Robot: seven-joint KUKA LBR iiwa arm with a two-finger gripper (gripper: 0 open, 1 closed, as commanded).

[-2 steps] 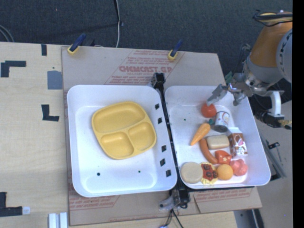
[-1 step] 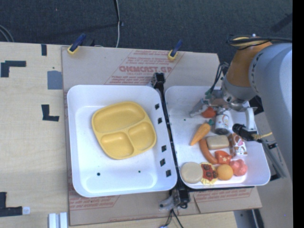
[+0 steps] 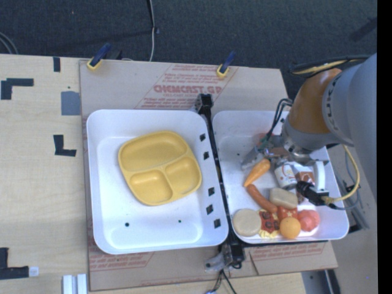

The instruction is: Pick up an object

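The right bin holds several toy foods. An orange carrot lies near its middle, and a red sausage sits just below it. A round tan bun, a pizza slice, an orange ball and a red fruit crowd the front. A beige piece and a small white can lie to the right. My gripper hangs low over this bin, just above the carrot's upper end. No object is visibly held.
A yellow divided plate lies in the left bin. A black divider with clips runs between the bins. The grey arm with its orange band covers the right bin's far right corner. Cables trail at the right.
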